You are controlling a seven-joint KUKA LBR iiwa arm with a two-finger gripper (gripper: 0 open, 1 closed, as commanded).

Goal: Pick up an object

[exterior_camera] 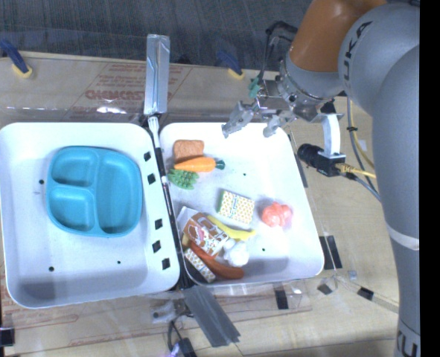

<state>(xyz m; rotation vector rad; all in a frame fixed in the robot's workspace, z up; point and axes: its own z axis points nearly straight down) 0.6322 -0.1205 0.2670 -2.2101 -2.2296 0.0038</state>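
My gripper (251, 125) hangs over the far edge of the right bin (298, 192), its two fingers spread apart with nothing between them. Below it in the bin lie a brown bread slice (187, 148), an orange carrot (197, 165) with a green leafy piece (182, 178), a yellow patterned box (236, 207), a red tomato-like fruit (276, 214), a banana (230, 230), a printed packet (203, 238), a white round item (238, 255) and a sausage (211, 265). The gripper is well above and behind all of them.
The left bin (18, 222) holds a blue divided tray (95, 190). A metal divider post (157, 73) stands between the bins at the back. The grey arm (383, 110) fills the right side, with a black cable fitting (318, 158) by the bin's right rim.
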